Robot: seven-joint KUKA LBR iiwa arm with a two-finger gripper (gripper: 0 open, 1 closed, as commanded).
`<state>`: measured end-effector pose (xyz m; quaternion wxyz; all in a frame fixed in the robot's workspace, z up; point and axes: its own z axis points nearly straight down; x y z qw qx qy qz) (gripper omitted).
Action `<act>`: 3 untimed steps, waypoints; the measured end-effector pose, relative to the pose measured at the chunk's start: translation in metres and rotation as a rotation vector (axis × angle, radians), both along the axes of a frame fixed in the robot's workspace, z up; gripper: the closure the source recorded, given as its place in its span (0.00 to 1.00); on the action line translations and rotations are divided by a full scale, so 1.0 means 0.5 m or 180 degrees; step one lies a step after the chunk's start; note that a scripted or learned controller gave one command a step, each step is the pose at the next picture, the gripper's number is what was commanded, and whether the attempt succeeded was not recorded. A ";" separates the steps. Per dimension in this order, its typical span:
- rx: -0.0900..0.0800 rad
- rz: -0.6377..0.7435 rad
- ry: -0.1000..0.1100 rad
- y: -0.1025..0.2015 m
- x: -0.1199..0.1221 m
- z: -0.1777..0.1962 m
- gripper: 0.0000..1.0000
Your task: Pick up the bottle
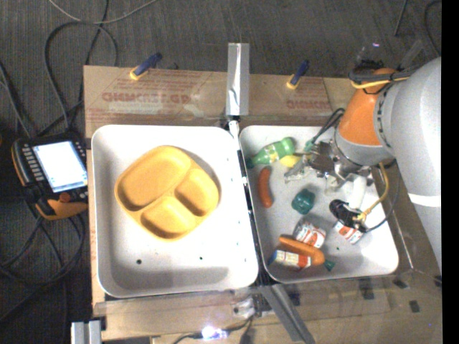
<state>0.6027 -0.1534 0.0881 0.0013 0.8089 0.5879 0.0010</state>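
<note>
The gripper [310, 162] sits low in the right bin [387, 264], near its far wall. The slanted view does not show whether it is spread or pressed together, so I cannot tell. Nothing can be seen pinched in it.

The bottle [275, 151], green and lying on its side, is just beside the gripper, on the side away from the arm, with a small yellow piece [290, 161] between the two. By my reading the step in hand is the approach: the gripper is at the bottle but has not secured it. The next move calls for a short shift toward the bottle, lining up across its body, closing and lifting, without catching the yellow piece or the bin wall.

Nearer the camera than the gripper lie a red sausage [266, 188] and a teal lump [303, 201]. Further toward the near wall are a red-and-white can [310, 233] and an orange carrot [301, 247].

Past the bottle, across the divider, the left bin [115, 264] holds a yellow divided plate [168, 190]. Both bins rest on a cardboard sheet [143, 99] held by blue clamps [145, 64]. Beyond the left bin a handheld screen [54, 165] lies on dark carpet [43, 278], with cables running over it.
</note>
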 end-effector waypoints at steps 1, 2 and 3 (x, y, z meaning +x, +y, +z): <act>-0.0015 0.0134 -0.0015 0.097 -0.054 0.002 0.00; -0.0008 0.0132 -0.0022 0.098 -0.053 0.022 1.00; -0.0003 0.0296 0.0019 0.054 -0.011 0.151 1.00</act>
